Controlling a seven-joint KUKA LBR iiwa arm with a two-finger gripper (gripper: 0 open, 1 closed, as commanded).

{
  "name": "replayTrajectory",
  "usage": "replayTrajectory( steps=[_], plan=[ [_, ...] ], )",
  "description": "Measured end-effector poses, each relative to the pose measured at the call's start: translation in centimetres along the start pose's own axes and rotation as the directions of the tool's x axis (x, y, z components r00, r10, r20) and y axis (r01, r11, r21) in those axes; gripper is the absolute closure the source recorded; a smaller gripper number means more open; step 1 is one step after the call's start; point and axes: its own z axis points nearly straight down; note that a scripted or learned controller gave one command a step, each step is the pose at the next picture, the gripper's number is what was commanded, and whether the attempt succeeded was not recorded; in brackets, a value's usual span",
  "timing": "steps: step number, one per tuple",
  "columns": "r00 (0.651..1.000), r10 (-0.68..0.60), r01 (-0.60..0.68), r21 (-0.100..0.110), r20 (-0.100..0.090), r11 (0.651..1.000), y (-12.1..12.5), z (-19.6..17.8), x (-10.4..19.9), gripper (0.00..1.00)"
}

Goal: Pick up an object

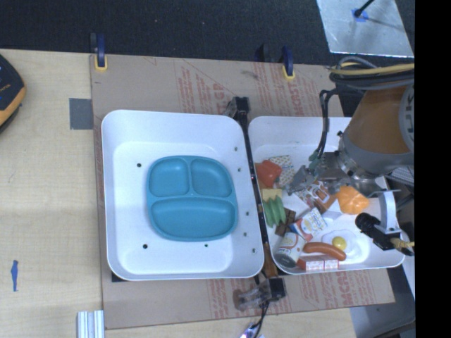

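The right bin (262,134) holds a jumble of toy food: a red piece (268,172), a green piece (273,208), an orange piece (351,200), a sausage (323,248), a small can (285,248) and a fried egg (340,243). My gripper (308,177) is low over the middle of this bin, just right of the red piece and above a brown item (320,196). The arm's grey and orange body covers the bin's right part.
A blue divided plate (191,196) lies in the left bin (116,189). The bins touch along a shared middle wall. Blue clamps (100,51) hold the cardboard sheet at the back. A black and yellow object (8,90) sits at the far left edge.
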Motion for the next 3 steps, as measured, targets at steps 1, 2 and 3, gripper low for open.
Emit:
replayTrajectory(
  steps=[1,2,3],
  plan=[
    [1.0,0.0,0.0,-0.007,0.001,1.0,6.9,8.1,-3.5,0.0],
    [1.0,0.003,-0.003,-0.013,0.0,1.0,4.6,7.7,-4.8,0.0],
    [1.0,0.001,-0.001,-0.009,0.004,1.0,6.6,-2.8,-7.8,0.0]
  ],
)
